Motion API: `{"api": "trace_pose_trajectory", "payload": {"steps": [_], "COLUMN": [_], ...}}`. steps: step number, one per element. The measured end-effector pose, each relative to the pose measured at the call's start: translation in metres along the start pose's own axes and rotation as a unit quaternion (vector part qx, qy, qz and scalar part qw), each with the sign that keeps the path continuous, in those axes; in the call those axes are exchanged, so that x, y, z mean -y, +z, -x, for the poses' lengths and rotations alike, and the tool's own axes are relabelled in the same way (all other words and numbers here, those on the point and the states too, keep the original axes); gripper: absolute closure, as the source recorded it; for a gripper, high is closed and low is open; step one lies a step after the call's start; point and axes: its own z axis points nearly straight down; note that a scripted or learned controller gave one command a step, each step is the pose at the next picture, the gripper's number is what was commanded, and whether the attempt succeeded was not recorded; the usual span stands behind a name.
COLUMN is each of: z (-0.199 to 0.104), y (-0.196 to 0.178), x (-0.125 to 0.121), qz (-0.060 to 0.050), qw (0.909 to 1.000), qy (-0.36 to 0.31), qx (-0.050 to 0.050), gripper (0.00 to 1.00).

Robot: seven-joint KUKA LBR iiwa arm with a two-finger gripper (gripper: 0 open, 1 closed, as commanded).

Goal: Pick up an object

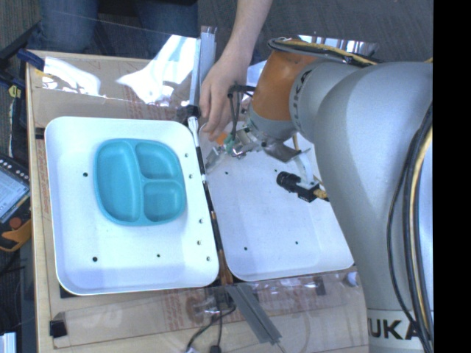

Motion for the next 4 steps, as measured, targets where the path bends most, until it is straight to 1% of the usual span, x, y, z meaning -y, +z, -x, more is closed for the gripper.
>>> {"api": "trace_pose_trajectory", "payload": {"steps": [1, 2, 3, 4], "z": [0.063, 0.067, 0.009, 0.033], "y": [-0.084, 0.003, 0.002, 0.003], "x": [0.022, 0.039, 0.059, 0.097], "qz": [0.002, 0.0, 0.001, 0.0], "qw": [0.9795, 0.992, 0.9955, 0.9977], "qy": [0.202, 0.126, 0.094, 0.068], "qx": [-0.006, -0.007, -0.007, -0.007], "gripper": [0.0, 0.0, 0.0, 0.0]}}
